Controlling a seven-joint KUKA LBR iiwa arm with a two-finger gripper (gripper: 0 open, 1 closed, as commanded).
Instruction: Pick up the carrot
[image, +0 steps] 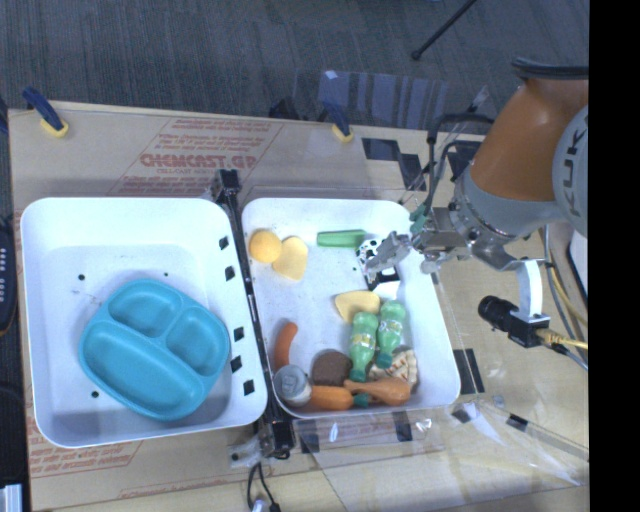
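Observation:
The carrot (330, 398) is a small orange piece lying flat along the near wall of the right bin (300, 212), between a grey can (292, 383) and a tan, drumstick-like toy (386, 390). My gripper (383, 257) hangs over the right bin's far right part, well behind the carrot and above a yellow wedge (356, 304). I see nothing held in it. The grey and orange arm comes in from the right.
The right bin also holds an orange-red sausage (285, 343), a brown lump (328, 367), two green bottles (376, 336), a green pod (341, 238) and two yellow pieces (277, 251). A blue divided plate (155, 345) lies in the left bin (60, 230).

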